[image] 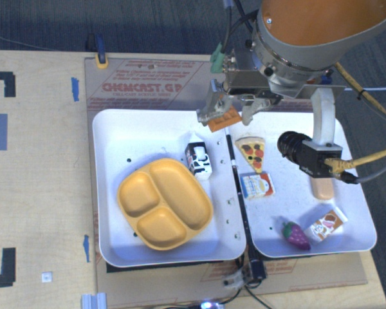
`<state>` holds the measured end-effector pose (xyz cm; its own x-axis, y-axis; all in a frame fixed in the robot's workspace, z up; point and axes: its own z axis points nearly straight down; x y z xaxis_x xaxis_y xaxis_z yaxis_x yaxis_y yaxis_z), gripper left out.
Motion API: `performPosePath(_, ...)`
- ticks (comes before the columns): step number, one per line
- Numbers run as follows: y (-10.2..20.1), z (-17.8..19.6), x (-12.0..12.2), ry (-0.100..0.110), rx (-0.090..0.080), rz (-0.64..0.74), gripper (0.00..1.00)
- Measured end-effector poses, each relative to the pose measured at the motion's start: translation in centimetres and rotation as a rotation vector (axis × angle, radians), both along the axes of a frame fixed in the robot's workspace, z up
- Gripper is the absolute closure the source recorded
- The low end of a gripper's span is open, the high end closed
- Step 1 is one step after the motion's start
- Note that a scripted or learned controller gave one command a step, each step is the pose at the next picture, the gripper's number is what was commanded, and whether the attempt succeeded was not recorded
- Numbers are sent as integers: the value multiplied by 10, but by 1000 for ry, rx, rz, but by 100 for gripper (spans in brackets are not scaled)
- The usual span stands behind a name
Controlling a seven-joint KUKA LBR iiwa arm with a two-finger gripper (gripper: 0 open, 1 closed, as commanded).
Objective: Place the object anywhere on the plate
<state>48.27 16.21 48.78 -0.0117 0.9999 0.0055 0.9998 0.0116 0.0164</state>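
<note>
A light wooden counter [38, 192] is shown, marked with black and blue patches at the left of the frame; a dark blue carpeted floor [116, 11] is seen along the top. Two shallow white bins are set side by side on a printed board. In the left bin [116, 134], at the centre of the frame, a yellow three-compartment plate [164, 203] is laid, and a small black-and-white carton [198, 159] is stood just beside the plate's upper right rim. In the right bin [360, 230] are listed: a pizza slice [251, 152] near the dividing wall, a small white-and-blue packet [257, 186] below it, a purple grape bunch [296, 235] at the lower middle, a small white-and-brown packet [327, 224] just beside the grapes, and a tan block [323, 187] partly hidden under a black cylindrical arm fitting [307, 152]. The end effector [227, 115] is seen at the upper centre of the frame, above the far rims where the two bins meet. An orange object [223, 120] is pinched between its fingers, held clear of the plate and up and to the right of it.
</note>
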Motion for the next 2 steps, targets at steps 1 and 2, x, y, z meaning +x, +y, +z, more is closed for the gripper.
performPosePath(1,1,10,1,-3,1,2,100)
performPosePath(2,2,21,1,-7,3,4,100)
